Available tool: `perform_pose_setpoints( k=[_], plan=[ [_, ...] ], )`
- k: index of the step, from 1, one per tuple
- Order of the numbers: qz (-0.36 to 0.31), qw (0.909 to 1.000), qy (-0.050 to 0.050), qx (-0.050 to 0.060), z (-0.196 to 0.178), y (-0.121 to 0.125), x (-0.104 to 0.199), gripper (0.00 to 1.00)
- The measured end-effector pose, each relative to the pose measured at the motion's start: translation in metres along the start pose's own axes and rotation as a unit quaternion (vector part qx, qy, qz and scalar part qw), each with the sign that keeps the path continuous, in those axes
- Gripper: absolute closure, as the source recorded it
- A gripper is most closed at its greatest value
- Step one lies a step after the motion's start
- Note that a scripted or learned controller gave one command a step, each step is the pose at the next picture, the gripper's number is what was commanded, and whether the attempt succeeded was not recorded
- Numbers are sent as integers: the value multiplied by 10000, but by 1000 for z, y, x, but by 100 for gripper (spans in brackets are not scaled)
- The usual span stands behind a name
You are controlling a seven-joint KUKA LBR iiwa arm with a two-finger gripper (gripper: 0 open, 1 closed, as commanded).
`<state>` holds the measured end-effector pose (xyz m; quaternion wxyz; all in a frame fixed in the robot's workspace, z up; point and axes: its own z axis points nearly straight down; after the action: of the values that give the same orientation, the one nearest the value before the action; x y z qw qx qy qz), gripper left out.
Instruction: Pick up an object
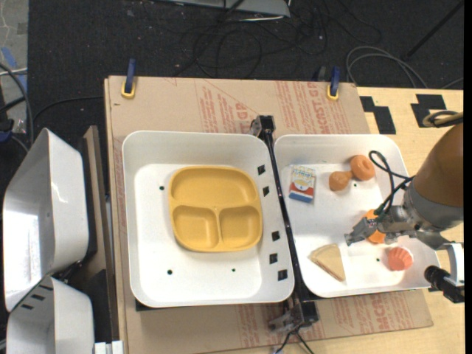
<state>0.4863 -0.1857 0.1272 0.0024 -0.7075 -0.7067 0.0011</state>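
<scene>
Low in the right bin [394, 147], the end effector [366, 231] sits over a small orange piece [377, 235]; whether it is apart or together I cannot tell. Nothing is visibly gripped, so this looks like the reach-and-close step; next comes closing, then a straight lift. Just beside lie a tan wedge [329, 261] and a ridged red-orange lump [399, 258]. Farther off sit a small carton [302, 183], two rounded orange-brown pieces [351, 174], and a smooth yellow divided plate [217, 208].

Yellow tray [216, 207], white bins [140, 220], orange doughnut [362, 167], red-and-blue carton [302, 183], tan sandwich wedge [329, 261]
</scene>
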Motion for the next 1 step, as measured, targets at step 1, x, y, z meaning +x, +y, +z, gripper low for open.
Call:
perform_pose_setpoints(
  k=[1],
  plan=[
    [1,10000,-3,-7,37,-1,1,0]
  ],
)
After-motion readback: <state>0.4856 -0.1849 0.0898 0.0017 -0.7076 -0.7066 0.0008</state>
